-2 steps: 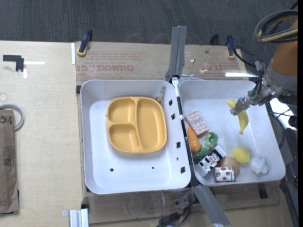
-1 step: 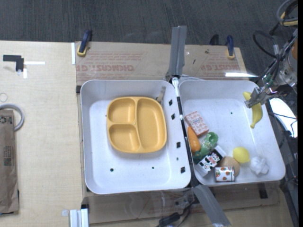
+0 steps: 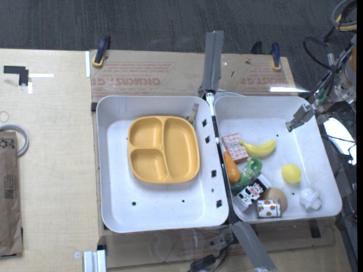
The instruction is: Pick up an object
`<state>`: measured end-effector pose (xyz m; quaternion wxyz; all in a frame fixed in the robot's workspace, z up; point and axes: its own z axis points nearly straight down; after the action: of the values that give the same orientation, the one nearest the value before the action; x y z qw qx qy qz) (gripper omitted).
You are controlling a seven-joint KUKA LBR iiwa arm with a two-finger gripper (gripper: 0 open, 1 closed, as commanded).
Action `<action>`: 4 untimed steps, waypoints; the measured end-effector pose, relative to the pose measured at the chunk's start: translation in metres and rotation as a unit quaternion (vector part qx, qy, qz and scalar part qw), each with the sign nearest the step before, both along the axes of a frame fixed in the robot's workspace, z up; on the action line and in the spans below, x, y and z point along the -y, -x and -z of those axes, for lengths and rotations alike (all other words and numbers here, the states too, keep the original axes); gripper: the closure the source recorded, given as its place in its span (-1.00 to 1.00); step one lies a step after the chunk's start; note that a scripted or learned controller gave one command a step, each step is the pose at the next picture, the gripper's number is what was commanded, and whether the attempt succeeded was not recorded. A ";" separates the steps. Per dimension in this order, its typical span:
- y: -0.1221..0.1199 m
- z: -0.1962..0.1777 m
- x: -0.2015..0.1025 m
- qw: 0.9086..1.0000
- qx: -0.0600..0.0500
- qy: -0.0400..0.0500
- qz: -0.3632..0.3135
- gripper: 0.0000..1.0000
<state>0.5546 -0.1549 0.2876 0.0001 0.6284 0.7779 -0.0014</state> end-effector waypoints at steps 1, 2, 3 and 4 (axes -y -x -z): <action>-0.025 0.147 -0.001 1.000 -0.001 -0.001 -0.008 -1.00; -0.019 0.198 -0.011 1.000 -0.001 -0.001 -0.004 -1.00; -0.091 0.196 0.002 1.000 0.001 0.000 -0.018 -1.00; -0.055 0.197 -0.036 0.999 0.000 0.000 0.034 -1.00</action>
<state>0.6099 -0.1187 0.0910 0.0006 0.6546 0.7560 -0.0014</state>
